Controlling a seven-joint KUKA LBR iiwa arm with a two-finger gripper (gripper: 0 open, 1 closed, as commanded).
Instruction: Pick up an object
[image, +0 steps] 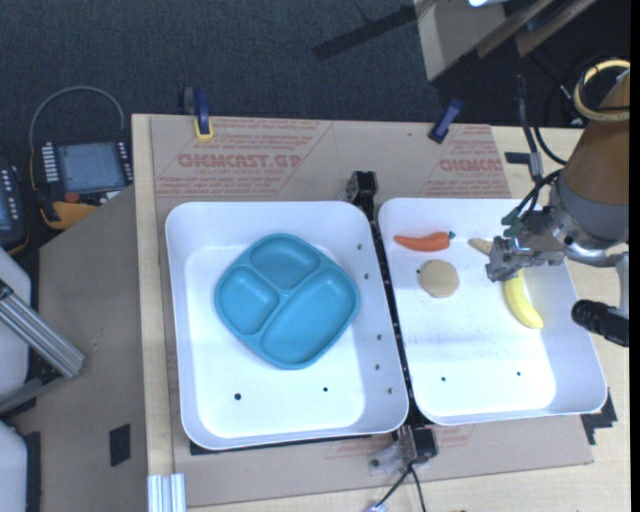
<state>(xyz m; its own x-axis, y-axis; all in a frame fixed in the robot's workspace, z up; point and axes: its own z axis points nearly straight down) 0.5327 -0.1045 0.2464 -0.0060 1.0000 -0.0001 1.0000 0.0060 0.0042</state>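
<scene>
Gripper (505, 262) poised just above banana (522, 302) top end; finger spread unreadable, cannot tell any hold. Banana looks light, smooth, likely slippery plastic; grasp across mid-body.

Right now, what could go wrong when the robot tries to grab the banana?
The gripper sits at the top end of the banana, not its middle, so the banana may slip or tip out. The banana is curved and smooth, which could make pinching harder. A small tan piece and the round beige object lie close by, so the gripper might bump them.
</scene>
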